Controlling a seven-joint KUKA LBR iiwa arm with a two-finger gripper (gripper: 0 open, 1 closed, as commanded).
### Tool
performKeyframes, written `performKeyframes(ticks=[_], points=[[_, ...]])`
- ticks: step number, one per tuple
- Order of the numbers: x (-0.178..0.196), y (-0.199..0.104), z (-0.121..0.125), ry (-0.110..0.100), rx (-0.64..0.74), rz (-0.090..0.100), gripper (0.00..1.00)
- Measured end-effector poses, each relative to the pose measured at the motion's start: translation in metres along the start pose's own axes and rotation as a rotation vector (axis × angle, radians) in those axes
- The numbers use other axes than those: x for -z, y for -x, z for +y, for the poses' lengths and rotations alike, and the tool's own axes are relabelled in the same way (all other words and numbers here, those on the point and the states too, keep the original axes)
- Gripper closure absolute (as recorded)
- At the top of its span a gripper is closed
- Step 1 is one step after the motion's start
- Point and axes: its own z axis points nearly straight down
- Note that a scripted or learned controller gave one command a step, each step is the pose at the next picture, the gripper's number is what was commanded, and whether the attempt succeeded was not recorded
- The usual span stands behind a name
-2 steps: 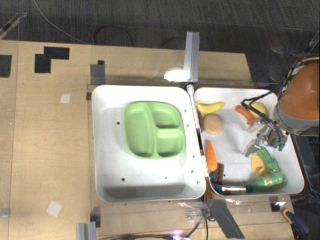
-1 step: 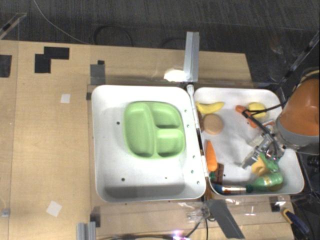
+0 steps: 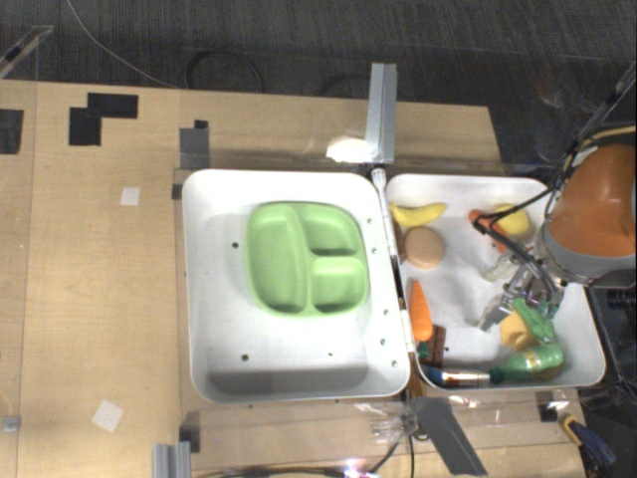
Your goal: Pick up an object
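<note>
The gripper (image 3: 513,302) hangs low over the right bin (image 3: 468,182), toward its right wall, placed so it can drop on the yellow piece (image 3: 514,333) and green bottle-like object (image 3: 535,358) crowded in the near right corner; whether it is apart or together I cannot tell. The banana (image 3: 418,213), egg-shaped object (image 3: 425,248) and carrot (image 3: 421,311) line the bin's left wall, probably harder to reach, while the green divided plate (image 3: 304,257) sits mid left bin (image 3: 214,297).

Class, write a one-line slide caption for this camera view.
Pincer low in right bin among toy foods: banana, carrot; green divided plate in left bin.
</note>
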Motion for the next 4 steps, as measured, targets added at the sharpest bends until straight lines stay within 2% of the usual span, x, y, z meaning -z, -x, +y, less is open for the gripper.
performKeyframes(ticks=[2,3,4], points=[[0.001,-0.019,-0.026,0.003,0.276,-0.005,0.00],[0.002,-0.046,-0.005,0.002,0.255,-0.008,0.00],[0.002,-0.058,0.021,0.002,0.259,-0.009,0.00]])
